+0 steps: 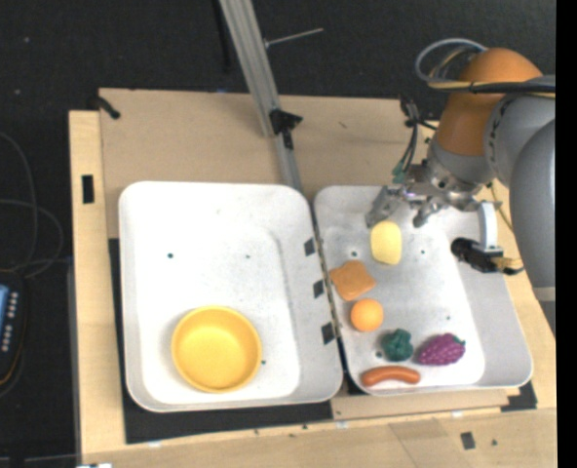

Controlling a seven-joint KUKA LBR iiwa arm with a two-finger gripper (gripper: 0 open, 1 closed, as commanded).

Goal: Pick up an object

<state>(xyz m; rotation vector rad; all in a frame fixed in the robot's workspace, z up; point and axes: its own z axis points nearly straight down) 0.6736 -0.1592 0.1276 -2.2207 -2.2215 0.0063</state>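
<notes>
Camera view, fixed overhead, slanted.

Bench (201, 135): tan board carrying two shallow white bins side by side.

Left bin (211, 232): one yellow bowl (216, 348), upright, in the near-left part.

Right bin (483, 330): six items.
- Pale yellow lemon-like fruit (387, 243), far middle of the bin, directly below the gripper.
- Tan bread-like block (352, 280), near the bin's left wall, just beside and nearer than the fruit.
- Orange (366, 315), just below the block.
- Dark green broccoli-like piece (398, 343), beside a purple grape bunch (440, 349).
- Red-orange sausage (390, 376), lying along the near rim.

Arm (483, 105): grey with orange band, entering from the right over the right bin's far end.

Gripper (405, 208): fingers spread apart, poised just above the lemon-like fruit; whether they touch it cannot be told. Nothing sits between them.
</notes>
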